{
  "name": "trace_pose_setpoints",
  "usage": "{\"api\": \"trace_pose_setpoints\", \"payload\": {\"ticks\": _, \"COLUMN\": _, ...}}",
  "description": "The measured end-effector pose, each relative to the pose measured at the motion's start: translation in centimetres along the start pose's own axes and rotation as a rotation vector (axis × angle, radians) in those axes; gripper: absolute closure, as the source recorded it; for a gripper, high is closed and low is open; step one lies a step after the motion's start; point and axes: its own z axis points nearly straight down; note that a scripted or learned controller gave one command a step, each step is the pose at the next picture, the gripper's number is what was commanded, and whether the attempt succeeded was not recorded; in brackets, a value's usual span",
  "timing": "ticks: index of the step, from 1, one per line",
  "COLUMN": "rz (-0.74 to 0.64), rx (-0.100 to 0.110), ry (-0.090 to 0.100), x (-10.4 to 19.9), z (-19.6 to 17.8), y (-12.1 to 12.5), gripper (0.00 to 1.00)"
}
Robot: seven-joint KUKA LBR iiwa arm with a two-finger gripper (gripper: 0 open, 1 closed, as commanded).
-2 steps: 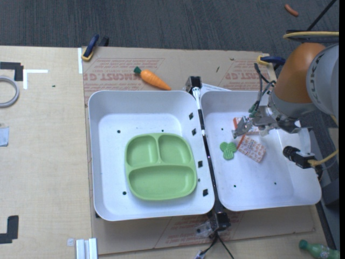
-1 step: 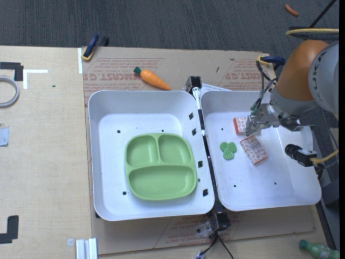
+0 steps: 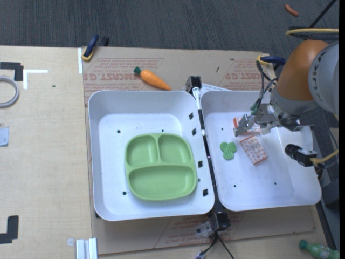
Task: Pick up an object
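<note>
In the camera view, the end effector [image 3: 245, 122] hung low over the right bin [image 3: 280, 196], reaching in from the right, and whether it was open or closed could not be told. Just below it lay a small red-and-white packet [image 3: 253, 149], flat on the bin floor, and beside that a small green piece [image 3: 228, 150]. The left bin [image 3: 108, 198] held a green divided plate [image 3: 160, 166]. The packet looked light, thin and perhaps slippery, so a grip across its narrow width seemed best. The green piece seemed stiffer.
</note>
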Motion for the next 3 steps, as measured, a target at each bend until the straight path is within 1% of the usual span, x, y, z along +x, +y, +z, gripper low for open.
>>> {"api": "trace_pose_setpoints", "payload": {"ticks": 1, "rz": -0.330, "rx": 0.000, "ry": 0.000, "x": -0.9, "z": 1.9, "y": -0.8, "gripper": 0.00}}
{"api": "trace_pose_setpoints", "payload": {"ticks": 2, "rz": -0.668, "rx": -0.001, "ry": 0.000, "x": 4.0, "z": 1.9, "y": -0.1, "gripper": 0.00}}
{"api": "trace_pose_setpoints", "payload": {"ticks": 3, "rz": -0.415, "rx": 0.000, "ry": 0.001, "x": 3.5, "z": 1.9, "y": -4.6, "gripper": 0.00}}
